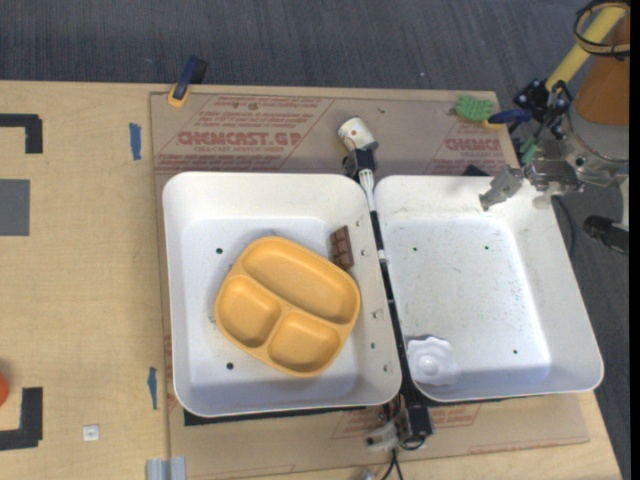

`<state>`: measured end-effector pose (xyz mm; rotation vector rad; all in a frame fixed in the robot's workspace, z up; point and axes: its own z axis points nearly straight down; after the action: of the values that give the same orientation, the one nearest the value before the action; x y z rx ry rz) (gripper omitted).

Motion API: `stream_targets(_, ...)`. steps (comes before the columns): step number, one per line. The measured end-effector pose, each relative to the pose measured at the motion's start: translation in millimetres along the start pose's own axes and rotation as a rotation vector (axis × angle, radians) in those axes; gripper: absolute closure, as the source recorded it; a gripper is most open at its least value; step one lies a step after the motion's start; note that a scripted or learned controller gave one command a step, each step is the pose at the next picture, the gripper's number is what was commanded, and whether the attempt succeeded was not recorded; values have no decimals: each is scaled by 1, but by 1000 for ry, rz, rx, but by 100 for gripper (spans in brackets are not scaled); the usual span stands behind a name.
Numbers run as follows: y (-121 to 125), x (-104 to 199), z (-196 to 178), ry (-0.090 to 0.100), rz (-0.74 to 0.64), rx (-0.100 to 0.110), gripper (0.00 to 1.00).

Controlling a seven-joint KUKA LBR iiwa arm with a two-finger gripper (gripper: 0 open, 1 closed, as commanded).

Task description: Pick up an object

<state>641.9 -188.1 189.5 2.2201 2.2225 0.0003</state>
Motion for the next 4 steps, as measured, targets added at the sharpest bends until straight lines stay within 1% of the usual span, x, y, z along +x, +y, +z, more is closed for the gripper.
stream_targets(1,-43,14,102,1,-34,1,0)
stream_targets(2,-124,0,104,23,364,9,0)
stream_targets(3,-78,-11,104,10,-313,-2,0)
stream_targets(4,-36,36,96,-1,-409,-3,0)
